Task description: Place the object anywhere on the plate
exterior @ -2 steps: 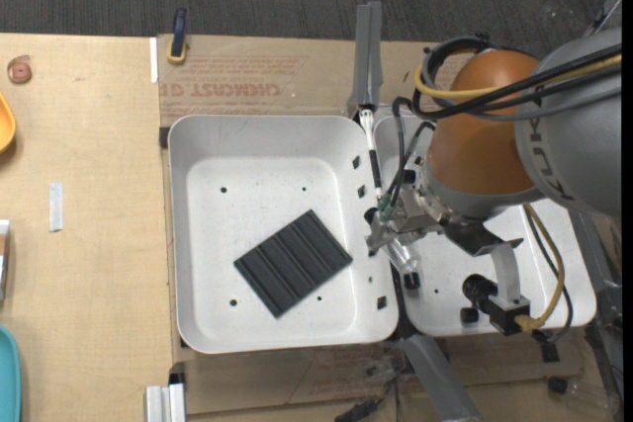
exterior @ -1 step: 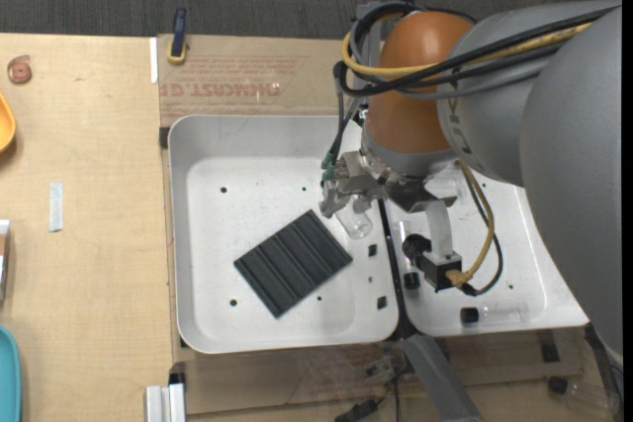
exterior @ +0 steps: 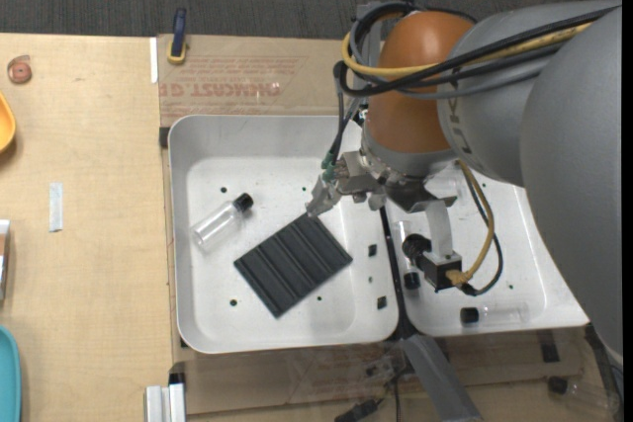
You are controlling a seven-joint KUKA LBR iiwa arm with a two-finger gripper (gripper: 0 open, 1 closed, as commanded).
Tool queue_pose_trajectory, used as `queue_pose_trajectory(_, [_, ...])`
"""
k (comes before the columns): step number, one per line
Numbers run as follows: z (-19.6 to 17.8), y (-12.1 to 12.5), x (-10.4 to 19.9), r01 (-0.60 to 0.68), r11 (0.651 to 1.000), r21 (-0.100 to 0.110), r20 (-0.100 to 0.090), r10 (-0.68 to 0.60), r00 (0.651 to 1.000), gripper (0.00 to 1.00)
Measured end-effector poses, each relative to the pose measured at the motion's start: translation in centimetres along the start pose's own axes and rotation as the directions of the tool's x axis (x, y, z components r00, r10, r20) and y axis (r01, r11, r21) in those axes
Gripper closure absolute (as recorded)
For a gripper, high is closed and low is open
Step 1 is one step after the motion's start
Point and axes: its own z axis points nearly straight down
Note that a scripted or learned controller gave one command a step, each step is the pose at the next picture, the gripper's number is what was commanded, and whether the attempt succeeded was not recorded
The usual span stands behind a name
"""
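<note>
A dark ridged rectangular plate [exterior: 293, 263] lies at an angle on the floor of the left bin [exterior: 188, 163]. A small clear bottle with a black cap [exterior: 222, 217] lies on its side to the plate's left, clear of it. My gripper [exterior: 319, 200] hangs just above the plate's upper right corner, well to the right of the bottle. Nothing shows in its grasp. The orange-banded wrist [exterior: 415, 84] hides the space behind it.
The right bin [exterior: 539, 296] holds a second clear vial with a black cap [exterior: 492, 314] near its front edge. A black cable loops over that bin. The ridge between the bins runs just right of the plate. A wooden bench lies to the left.
</note>
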Motion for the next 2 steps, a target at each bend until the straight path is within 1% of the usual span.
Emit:
queue_pose_trajectory(1, [-0.8, 0.0, -0.1, 0.000, 1.000, 0.003, 0.002, 0.000, 1.000, 1.00])
queue_pose_trajectory(2, [-11.5, -1.1, 4.4, 0.016, 1.000, -0.002, 0.001, -0.016, 1.000, 1.00])
